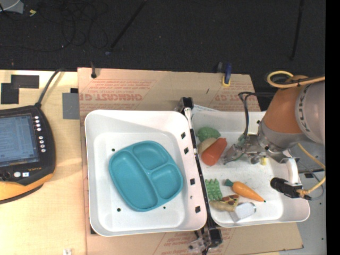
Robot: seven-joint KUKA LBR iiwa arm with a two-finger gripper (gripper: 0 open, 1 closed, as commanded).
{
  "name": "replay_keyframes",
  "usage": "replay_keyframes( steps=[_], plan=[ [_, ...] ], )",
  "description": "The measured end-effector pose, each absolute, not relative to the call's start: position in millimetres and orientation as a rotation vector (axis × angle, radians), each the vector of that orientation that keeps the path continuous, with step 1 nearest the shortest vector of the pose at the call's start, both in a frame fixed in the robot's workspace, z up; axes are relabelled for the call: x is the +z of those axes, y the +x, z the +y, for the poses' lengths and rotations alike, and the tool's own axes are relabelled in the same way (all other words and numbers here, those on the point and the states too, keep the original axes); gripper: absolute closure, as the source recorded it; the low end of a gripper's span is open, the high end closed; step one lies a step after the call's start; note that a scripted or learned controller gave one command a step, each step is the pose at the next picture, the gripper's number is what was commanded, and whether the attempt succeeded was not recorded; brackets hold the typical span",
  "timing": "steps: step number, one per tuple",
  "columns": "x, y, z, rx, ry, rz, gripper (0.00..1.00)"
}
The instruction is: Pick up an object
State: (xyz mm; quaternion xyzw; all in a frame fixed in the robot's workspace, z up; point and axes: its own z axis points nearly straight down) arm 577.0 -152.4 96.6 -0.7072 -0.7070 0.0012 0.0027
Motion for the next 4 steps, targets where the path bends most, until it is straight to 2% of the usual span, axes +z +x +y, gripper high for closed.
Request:
replay_keyframes(
  steps=[1, 2, 3, 4],
  plan=[
    [88, 473.0, -94, 0.003, -2.226, -2.218, 0.00],
    [87, 494.3, -115, 0.003, -2.222, -2.219, 0.00],
    [88, 585.8, -97, -0.005, -2.218, -2.228, 0.00],
    [87, 641.8, -140, 0.007, -2.216, -2.222, 0.00]
  ],
)
